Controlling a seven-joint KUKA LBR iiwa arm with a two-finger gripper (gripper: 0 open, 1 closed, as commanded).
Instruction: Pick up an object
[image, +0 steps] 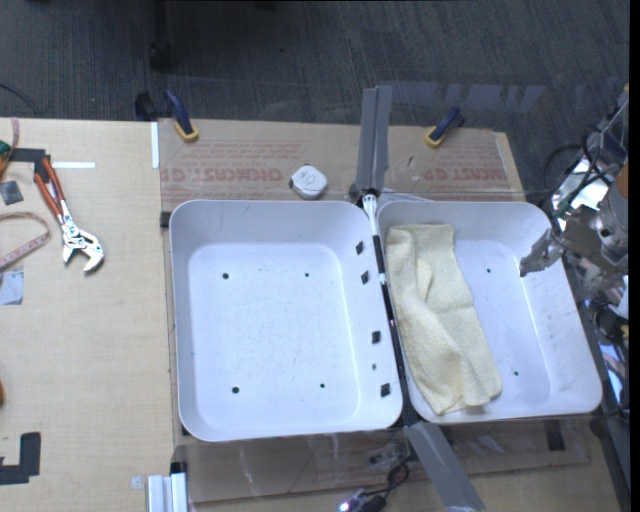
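Camera view: fingers (537, 258) blurred at right bin (560, 400) edge, spread or pressed unclear; towel (440, 315) apart.

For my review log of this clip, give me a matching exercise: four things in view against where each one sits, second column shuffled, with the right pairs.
Things:
1. cream towel
2. wrench
3. gripper
4. round white tape measure

Places:
A. on the bench behind the left bin
B. at the right bin's far right rim
C. along the right bin's left side
D. on the bench left of both bins

Pairs: 1-C, 2-D, 3-B, 4-A
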